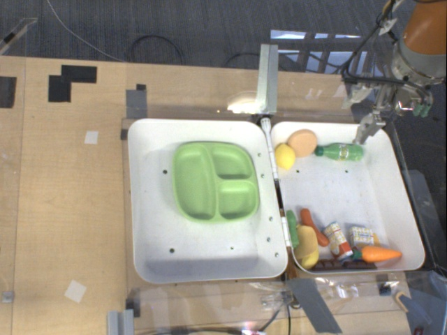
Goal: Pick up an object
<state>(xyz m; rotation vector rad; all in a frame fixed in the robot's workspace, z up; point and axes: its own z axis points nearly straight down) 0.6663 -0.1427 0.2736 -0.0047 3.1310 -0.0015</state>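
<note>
Clutter is packed along the near wall of the right bin (408, 187): a carrot (380, 255) in the near right corner, small packets (337, 237) just beside it, and a yellow-and-green cluster (305, 246) toward the divider. Any of these could be taken as the task's object, but a descent there is judged risky, since neighbours touch and a finger could land on two things at once or be wedged against the wall.

Beyond that clutter, the bin floor is bare up to the far wall. There a green bottle (341, 151) is seen lying on its side, with a lemon (284, 156) and a peach-coloured round fruit (302, 143) further left of it, near the divider. The gripper (367, 130) is seen just above the bottle's right end; how far the fingers are parted cannot be told, and nothing is seen held between them. A closure on the bottle's end rather than its middle is judged likely to let it roll or pivot away, or be pushed against the far wall.

Left of the right bin, a green divided plate (213, 181) is seen in the other bin (150, 187).
</note>
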